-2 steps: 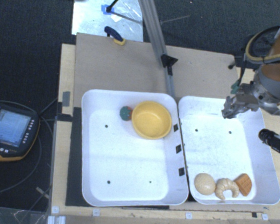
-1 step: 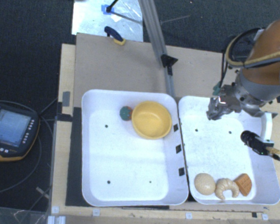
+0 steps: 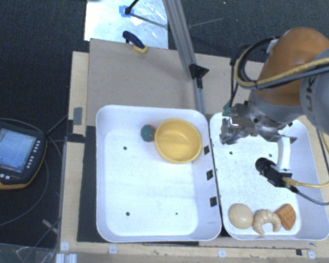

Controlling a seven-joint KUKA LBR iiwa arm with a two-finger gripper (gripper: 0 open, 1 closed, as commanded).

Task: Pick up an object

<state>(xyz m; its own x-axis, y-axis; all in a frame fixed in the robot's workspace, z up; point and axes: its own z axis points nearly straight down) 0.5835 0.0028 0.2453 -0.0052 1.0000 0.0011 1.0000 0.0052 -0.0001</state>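
Note:
My gripper (image 3: 228,134) hangs over the upper left part of the right bin (image 3: 315,189), with the grey and orange arm behind it. I see nothing between its fingers. At the right bin's front edge lie a round beige bun (image 3: 240,215), a pale croissant (image 3: 266,220) and a brown waffle piece (image 3: 286,216), well below the gripper. In the left bin (image 3: 145,213) a yellow bowl (image 3: 178,141) sits at the upper right, with a small teal ball (image 3: 147,133) touching its left side.
A black cable fitting (image 3: 268,170) and a white bracket hang off the wrist over the right bin's middle. A metal pole (image 3: 182,37) slants across the cardboard behind the bins. A teach pendant (image 3: 7,153) lies on the floor at the left.

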